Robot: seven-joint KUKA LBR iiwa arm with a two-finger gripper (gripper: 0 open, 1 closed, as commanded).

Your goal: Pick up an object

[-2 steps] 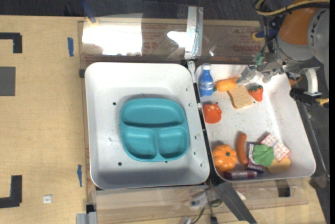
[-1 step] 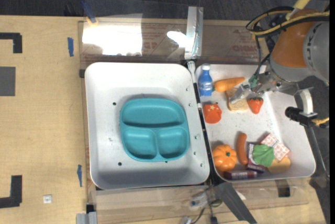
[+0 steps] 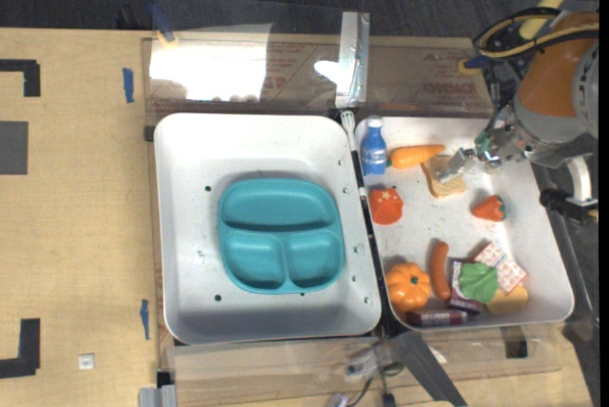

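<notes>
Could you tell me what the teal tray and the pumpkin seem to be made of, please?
The teal tray looks like moulded plastic with a matte finish: even colour, rounded compartments, soft sheen. The pumpkin in the right bin seems glossy toy plastic, given its bright highlight, though rubber is possible.

Grey arm [image 3: 571,106] w/ orange band, yellow/black cables, metallic end effector [image 3: 473,158].
</notes>
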